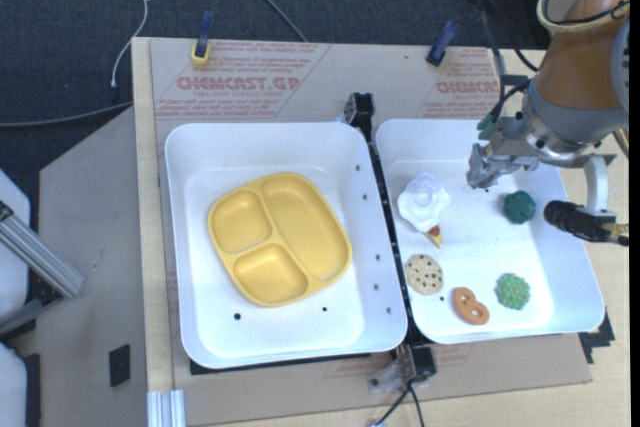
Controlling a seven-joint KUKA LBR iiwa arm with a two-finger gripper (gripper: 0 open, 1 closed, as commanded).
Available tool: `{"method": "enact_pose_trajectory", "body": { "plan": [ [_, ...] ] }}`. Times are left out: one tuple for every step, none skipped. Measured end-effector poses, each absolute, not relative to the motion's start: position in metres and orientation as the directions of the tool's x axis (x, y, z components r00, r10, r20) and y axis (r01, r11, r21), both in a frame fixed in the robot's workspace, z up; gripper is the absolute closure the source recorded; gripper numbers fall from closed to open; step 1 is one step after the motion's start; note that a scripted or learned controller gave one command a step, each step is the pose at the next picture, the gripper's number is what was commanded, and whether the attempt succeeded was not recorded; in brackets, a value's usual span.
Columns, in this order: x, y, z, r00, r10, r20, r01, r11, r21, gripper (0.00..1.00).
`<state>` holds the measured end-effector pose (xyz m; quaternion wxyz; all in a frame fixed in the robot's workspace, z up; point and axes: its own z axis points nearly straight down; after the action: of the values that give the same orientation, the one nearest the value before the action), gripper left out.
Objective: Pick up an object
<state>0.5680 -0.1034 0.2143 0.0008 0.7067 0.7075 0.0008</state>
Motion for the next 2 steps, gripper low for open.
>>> {"method": "enact_pose_trajectory", "body": {
  "plan": [
    [0.559, -0.060, 0.211, -0.004, 1.000, 0.003, 1.000, 0.004, -0.004, 1.00],
    [0.551, -0.013, 0.210, -0.005, 1.000, 0.003, 1.000, 0.005, -0.003, 1.00]
  ]
}}
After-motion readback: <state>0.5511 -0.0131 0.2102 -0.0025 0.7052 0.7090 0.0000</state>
